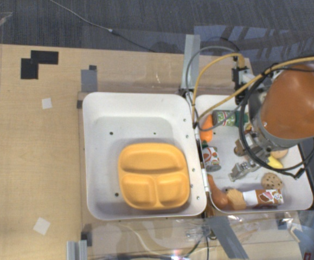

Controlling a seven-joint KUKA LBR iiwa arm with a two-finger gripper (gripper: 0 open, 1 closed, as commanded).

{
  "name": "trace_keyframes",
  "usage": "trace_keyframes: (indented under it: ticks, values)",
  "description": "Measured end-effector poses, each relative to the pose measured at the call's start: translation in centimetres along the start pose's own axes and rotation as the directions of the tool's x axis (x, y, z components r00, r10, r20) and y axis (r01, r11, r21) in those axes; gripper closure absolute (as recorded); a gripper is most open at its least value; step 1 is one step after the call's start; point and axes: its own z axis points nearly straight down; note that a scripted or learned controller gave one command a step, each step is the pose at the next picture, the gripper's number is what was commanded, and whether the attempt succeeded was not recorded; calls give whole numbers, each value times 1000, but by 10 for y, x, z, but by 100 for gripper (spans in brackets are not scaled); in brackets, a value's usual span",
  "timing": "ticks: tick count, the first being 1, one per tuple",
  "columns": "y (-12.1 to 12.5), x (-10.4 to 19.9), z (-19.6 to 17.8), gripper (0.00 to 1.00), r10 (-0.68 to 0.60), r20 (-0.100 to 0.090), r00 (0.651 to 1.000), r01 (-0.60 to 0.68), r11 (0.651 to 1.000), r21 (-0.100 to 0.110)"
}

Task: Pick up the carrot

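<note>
The arm hangs over the right-hand shallow white bin (307, 196), its grey body and orange band covering much of that bin's upper half, and the step in hand reads as the approach: nothing shows the carrot lifted or gripped. The carrot, a small orange piece (205, 123), lies at the left wall of the right bin, near its upper corner, just beside a green-labelled can lying on its side (225, 117) and above a small red-and-white printed can (211, 158). The tool (244, 168), a metal two-finger part, pokes out from under the arm's bulk toward the middle of the same bin; whether it is spread or pressed together I cannot tell, since the arm and its cables hide most of it. The carrot sits to the tool's left and further up the bin, apart from it, with the printed can roughly between them. The next move, as I judge it, calls for a shift toward the bin's left wall, then a descent that clears that wall and the neighbouring can. The left white bin (100, 199) holds a yellow compartment tray (153, 174), well apart from the work, on the pale wooden worktop (32, 167).
</note>
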Motion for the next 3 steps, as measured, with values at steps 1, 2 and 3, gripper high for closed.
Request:
trace_keyframes:
  ticks: [1,2,3]
  values:
    - [-28,-100,25,100,-144,1,990,144,990,3]
    - [-37,-124,-46,100,-409,-5,912,409,912,7]
    - [-60,-80,-12,100,-723,-2,691,723,691,0]
